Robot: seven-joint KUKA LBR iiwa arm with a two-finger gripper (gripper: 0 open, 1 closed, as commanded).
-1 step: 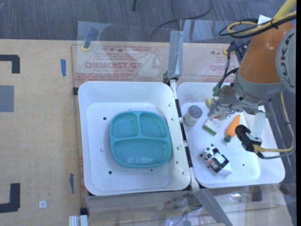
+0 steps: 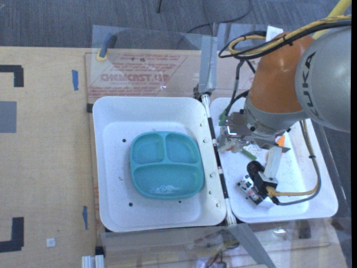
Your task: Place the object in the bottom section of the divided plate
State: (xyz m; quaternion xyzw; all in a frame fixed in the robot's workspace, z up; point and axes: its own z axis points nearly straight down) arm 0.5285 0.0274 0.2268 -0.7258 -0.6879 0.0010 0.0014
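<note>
At the far left the pale wooden desk (image 2: 44, 166) carries black tape marks (image 2: 12, 76) and a short strip of blue tape (image 2: 75, 80). Next comes the left bin (image 2: 109, 127), white and shallow, with a clear sheet bearing red lettering (image 2: 136, 74) lying just behind it. In the middle of this bin sits the teal divided plate (image 2: 139, 149), flat on the bin floor, its two small sections on the far side and its one wide bottom section (image 2: 167, 178) on the near side; a faint pale speckling shows on that wide section near its front rim. The right bin (image 2: 312, 200) touches the left one along their shared edge. The arm (image 2: 279, 88), grey with its orange band, reaches in over the right bin and covers much of its far half. The pincer (image 2: 237, 143) hangs low under the wrist, close to the bin's left wall, and I cannot tell whether it is open or closed. A small orange thing (image 2: 281, 140) peeks out at the right side of the wrist, over the right bin and well apart from the plate; it is too hidden to identify, or to say whether it is the object to be placed.
</note>
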